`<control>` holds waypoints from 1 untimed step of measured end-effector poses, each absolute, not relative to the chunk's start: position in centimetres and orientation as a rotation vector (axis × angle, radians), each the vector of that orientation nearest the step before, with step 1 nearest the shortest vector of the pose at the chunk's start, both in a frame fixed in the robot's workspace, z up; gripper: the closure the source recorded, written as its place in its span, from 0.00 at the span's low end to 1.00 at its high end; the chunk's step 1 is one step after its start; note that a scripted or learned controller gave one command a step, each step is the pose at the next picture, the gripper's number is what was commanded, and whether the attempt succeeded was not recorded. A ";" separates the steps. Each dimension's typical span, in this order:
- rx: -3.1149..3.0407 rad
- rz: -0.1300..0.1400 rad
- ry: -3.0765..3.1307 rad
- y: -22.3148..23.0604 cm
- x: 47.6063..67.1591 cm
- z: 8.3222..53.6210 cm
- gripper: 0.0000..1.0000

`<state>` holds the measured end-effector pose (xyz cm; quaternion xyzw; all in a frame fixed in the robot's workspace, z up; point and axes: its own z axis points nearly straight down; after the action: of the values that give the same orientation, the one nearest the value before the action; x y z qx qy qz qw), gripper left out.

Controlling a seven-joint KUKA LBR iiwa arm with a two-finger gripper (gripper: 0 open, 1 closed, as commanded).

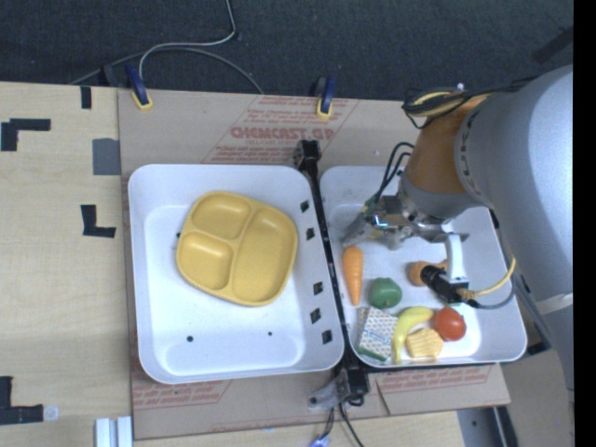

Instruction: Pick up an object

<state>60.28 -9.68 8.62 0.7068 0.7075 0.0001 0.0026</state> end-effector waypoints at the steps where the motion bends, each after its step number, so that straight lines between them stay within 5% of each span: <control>1: 2.216 0.003 2.219 -9.8 58.0 8.6 0.00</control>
<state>58.03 -9.80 8.64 0.7066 0.7077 0.0008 0.0027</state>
